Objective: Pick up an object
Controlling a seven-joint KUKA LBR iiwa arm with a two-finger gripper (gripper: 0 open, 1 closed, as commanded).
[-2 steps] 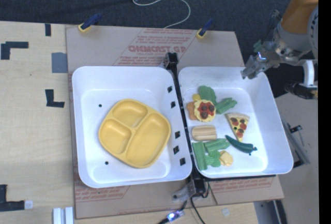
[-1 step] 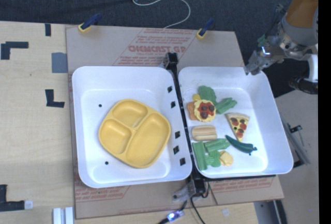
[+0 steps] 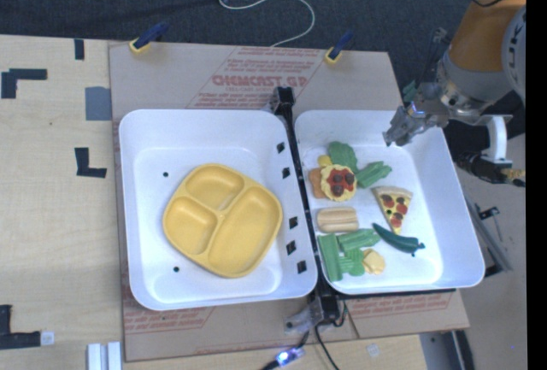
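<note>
Holding yellow tray (image 3: 223,219) left bin (image 3: 141,146), toy food (image 3: 359,210) right bin (image 3: 449,189)

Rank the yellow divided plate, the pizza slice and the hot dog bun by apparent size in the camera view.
1. Yellow divided plate, by far the largest.
2. Pizza slice and hot dog bun look alike; too close to rank.

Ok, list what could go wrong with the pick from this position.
1. The toy foods in the right bin lie packed close: the pizza slice, the dark green pepper and the hot dog are near neighbours, so a descent may nudge or catch two at once.
2. The gripper hovers by the bin's far right rim, away from the pile, so coming straight down would likely close on bare floor or clip the wall.
</note>
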